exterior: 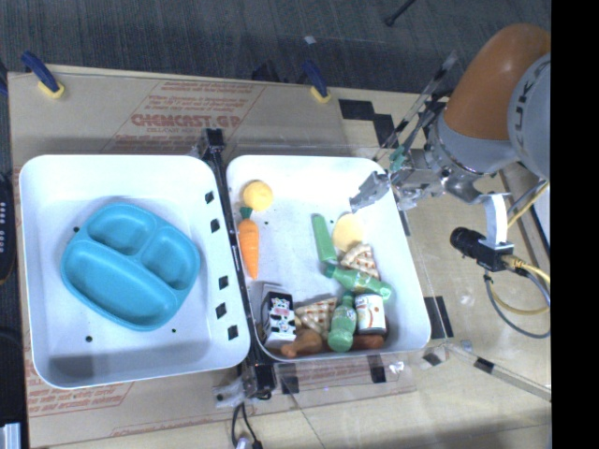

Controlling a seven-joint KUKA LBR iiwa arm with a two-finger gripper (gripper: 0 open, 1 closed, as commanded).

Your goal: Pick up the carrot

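The carrot (248,246) is orange with a small green top and lies lengthwise along the left wall of the right bin (299,171), just below a yellow lemon (256,195). My gripper (372,191) hangs over the bin's upper right corner, well to the right of the carrot and just above a pale yellow fruit (347,229). Nothing of the carrot is near it. The grey arm with its orange band (496,64) reaches in from the right.
A green cucumber (322,236), a pizza slice (361,258), green bottles (343,324), a milk carton (278,314) and a sausage (301,347) crowd the right bin's lower half. The left bin (37,204) holds a blue divided plate (131,263).
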